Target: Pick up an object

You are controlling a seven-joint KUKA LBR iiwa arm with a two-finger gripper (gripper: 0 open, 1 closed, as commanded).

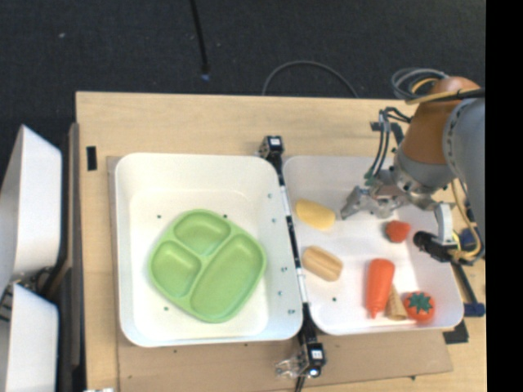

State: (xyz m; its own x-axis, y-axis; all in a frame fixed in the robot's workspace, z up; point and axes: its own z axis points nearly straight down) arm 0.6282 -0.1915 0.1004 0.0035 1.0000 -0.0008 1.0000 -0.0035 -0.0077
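Lower right bin (pixel 351 321): one carrot (pixel 378 285), one strawberry (pixel 418 305), one tomato (pixel 397 232), one bread roll (pixel 322 263), one lemon (pixel 315 215). Left bin (pixel 131 300): one green plate (pixel 207 265). Gripper (pixel 372 204) fingers' state: cannot tell.

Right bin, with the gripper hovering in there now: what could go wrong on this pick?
1. The gripper sits between the pale yellow oval toy and the small red round toy, over bare bin floor; closing here would likely grab nothing.
2. The orange carrot toy, a tan wedge and a red strawberry toy crowd the white right bin's near corner; a descent there may knock neighbours.
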